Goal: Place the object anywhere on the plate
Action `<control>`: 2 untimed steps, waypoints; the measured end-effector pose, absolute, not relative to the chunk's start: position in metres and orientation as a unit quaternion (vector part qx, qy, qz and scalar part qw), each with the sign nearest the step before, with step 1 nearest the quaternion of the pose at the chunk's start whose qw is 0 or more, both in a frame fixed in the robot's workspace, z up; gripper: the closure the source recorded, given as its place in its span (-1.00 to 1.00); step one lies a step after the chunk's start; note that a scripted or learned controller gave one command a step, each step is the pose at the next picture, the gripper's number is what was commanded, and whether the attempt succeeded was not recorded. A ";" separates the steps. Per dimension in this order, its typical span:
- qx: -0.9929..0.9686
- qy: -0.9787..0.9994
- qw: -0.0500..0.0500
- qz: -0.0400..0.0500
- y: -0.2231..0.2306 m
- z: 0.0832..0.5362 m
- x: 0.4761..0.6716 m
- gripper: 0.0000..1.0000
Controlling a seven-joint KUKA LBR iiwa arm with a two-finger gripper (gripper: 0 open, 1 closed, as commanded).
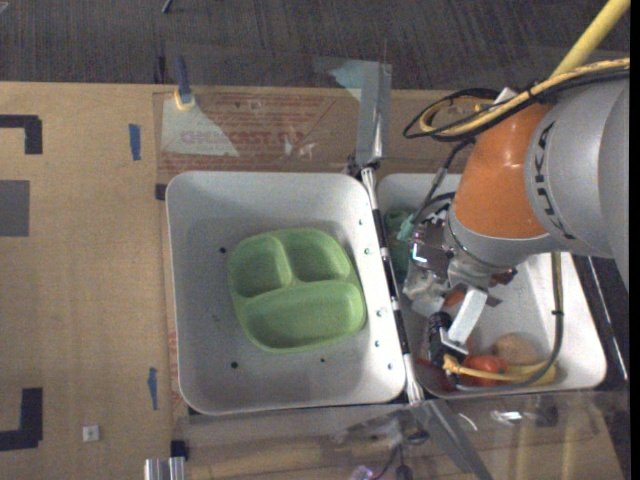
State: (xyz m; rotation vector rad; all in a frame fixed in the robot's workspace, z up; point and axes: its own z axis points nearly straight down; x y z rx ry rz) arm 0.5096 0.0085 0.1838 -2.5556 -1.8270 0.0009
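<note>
Arm (pixel 540 178) leans into the right bin (pixel 592 360), pincer (pixel 428 288) low near a red object (pixel 482 365) and a tan one (pixel 517 348); whether it is spread or pinching cannot be told. Green plate (pixel 295 290) sits in the left bin (pixel 200 203). Pick-up seems in hand; next, a sure grasp and carry across.

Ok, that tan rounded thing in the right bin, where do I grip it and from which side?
Probably across its middle, straight down from above. The tan rounded thing looks like a low lump on the right bin floor, with no handle or edge. A red object sits close beside it, so pinch along the other axis.
</note>
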 end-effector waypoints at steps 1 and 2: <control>-0.816 -0.578 0.002 0.002 -0.015 0.184 0.479 1.00; -0.882 -0.471 0.000 0.001 -0.054 0.236 0.479 1.00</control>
